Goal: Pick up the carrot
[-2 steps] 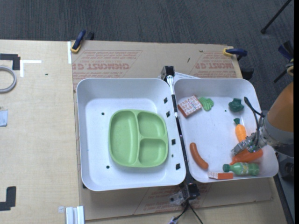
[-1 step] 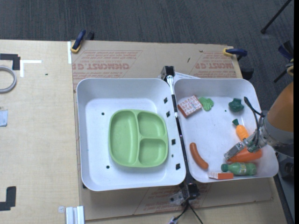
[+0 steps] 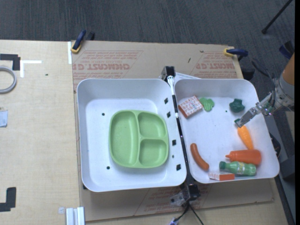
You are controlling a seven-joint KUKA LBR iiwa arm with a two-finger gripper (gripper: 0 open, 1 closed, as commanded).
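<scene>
The carrot (image 3: 245, 137) is a short orange piece lying near the right wall of the right bin (image 3: 220, 130). My gripper (image 3: 243, 120) reaches in from the right over that bin's rim. Its tip hangs just above the carrot's upper end, and I cannot tell whether it touches. The carrot rests on the bin floor and is not held.
The right bin also holds a red-and-white box (image 3: 190, 106), a green leafy piece (image 3: 206, 104), a dark green item (image 3: 236, 105), a sausage (image 3: 199, 156), an orange bottle (image 3: 244, 157) and a green bottle (image 3: 239, 168). A green divided plate (image 3: 139, 138) lies in the left bin (image 3: 93, 125).
</scene>
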